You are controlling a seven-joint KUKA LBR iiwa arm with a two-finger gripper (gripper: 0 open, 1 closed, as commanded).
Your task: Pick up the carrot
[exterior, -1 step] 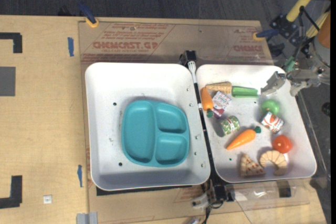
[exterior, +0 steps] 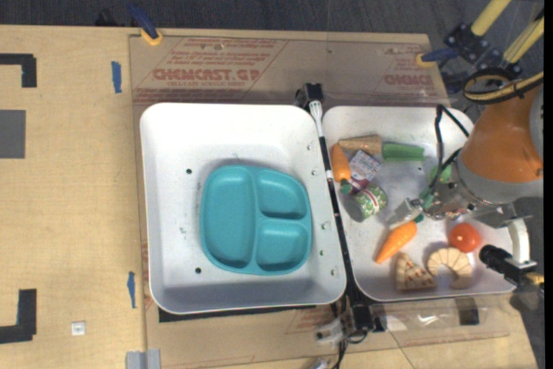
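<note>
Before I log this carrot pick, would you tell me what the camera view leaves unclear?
- Gripper: finger state too small and cluttered to read, just above the carrot.
- Arm: cut off by the right edge.
- Wrapped items in the right bin: too blurred to identify.

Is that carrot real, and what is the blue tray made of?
The carrot looks like a plastic toy: even orange, smooth, with a slight sheen. The tray seems moulded plastic too: uniform turquoise, rounded compartments, soft matte finish. Neither can be confirmed from looks alone.
</note>
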